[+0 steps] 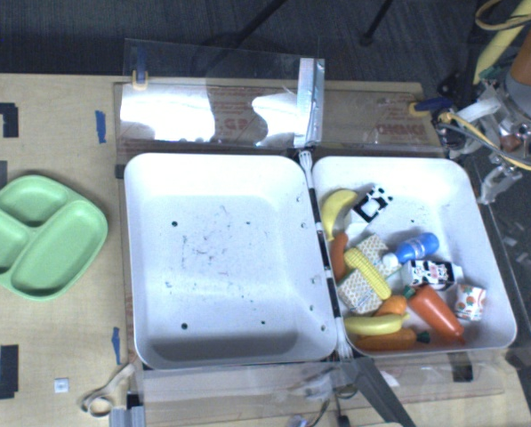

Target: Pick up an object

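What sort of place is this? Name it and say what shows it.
Probably a robotics lab set up for pick trials: two white bins side by side on a bench, toy food such as a banana, and a cabled robot arm.

Grey arm (520, 87) with an orange band (528, 60) near the top — mostly cut off at the edge. Yellow cables (501, 20) looping above, thin wires and blue bits lower down.

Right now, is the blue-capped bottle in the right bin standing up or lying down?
Lying down. The bottle rests on its side in the right bin, blue cap pointing right, beside the corn.
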Robot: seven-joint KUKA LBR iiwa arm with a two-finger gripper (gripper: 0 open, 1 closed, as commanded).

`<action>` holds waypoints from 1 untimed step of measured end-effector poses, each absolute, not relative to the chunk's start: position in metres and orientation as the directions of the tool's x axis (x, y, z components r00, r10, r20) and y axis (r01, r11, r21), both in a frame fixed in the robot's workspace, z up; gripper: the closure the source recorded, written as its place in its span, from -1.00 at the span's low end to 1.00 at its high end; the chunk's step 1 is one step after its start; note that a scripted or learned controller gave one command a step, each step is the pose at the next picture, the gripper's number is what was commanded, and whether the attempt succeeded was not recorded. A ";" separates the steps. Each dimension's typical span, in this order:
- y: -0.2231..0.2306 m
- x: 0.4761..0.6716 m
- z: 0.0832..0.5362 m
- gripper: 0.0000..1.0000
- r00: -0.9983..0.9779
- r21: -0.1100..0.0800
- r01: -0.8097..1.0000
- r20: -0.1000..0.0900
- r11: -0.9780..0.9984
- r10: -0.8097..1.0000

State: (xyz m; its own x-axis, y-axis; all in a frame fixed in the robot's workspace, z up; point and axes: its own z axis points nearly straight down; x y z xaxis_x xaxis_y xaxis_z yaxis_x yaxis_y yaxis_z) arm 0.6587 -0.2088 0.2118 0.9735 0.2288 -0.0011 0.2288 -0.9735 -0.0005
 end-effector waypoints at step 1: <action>-0.220 0.662 0.239 -1.00 0.979 0.000 0.205 -0.001 -0.979 0.205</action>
State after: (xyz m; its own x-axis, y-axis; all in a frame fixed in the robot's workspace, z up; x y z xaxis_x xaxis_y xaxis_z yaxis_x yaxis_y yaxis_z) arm 0.6618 -0.2200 0.2385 0.9788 0.2047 -0.0007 0.2047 -0.9788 -0.0004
